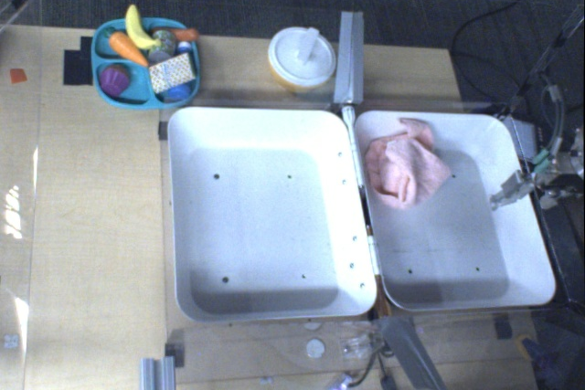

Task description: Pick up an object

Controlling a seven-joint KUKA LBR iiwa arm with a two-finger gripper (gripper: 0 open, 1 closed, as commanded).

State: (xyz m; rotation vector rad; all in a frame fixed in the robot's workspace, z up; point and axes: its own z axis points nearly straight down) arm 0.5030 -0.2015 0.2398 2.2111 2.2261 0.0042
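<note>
**Ann:** Looking down on the two white bins, and the only thing worth picking is that pink cloth point(404, 169), crumpled in the right bin point(475, 283). It sits in the bin's upper left part, close to the divider rail point(358, 187) between the bins.

**Raj:** And the gripper point(514, 187)? I make it out at the cloth's right, over the right rim of the same bin, well apart from the cloth.

**Ann:** Agreed. It's small and blurred against the cables out there, so I cannot tell whether the jaws are apart or together. Nothing is visibly between them.

**Raj:** So I'd judge the pick hasn't begun. Parked off to the side like that, the arm leaves the camera a clean look at the cloth, which is probably the point.

**Ann:** The left bin point(265, 288), on the cloth's other side, shows bare floor with a few dark dots. No target there.

**Raj:** Beyond the cloth, on the wooden surface point(82, 215), there's a white lidded container point(302, 57), and farther left a blue tray point(102, 94) of toy food. Set outside the bins, so I'd say they aren't candidates.

**Ann:** The cloth is bunched with raised folds, handy for a pinch, though soft fabric can slip. The jaws need to travel left across the bin and come down on the highest ridge.
</note>
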